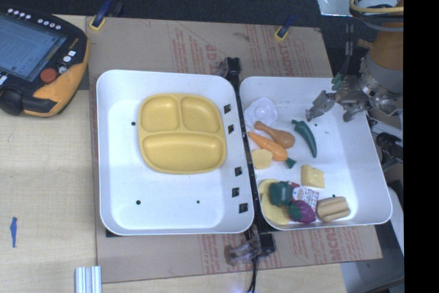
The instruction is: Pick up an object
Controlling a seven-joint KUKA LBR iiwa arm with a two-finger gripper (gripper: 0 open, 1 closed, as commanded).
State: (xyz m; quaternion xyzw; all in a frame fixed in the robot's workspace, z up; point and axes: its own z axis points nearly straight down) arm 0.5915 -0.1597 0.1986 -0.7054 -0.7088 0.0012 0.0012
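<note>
My gripper [336, 108] hangs open over the upper right part of the right bin [357, 168], with nothing between its fingers. Just left of and below it lies a green pepper [305, 136]. Further left are a brown drumstick [275, 134], an orange carrot [267, 145], a clear cup [263, 108] and a pale yellow slice [261, 159]. A cheese wedge [313, 176] lies mid-bin. At the bin's front, a small yellow plate [269, 213] carries a green toy [280, 193] and purple grapes [302, 211], beside a bread roll [333, 208].
The left bin [116, 182] holds a yellow divided plate [182, 132]. A teach pendant [38, 65] rests on the bench at far left. Black clips [233, 67] run along the seam between the bins. The arm's orange band [387, 48] is at the right edge.
</note>
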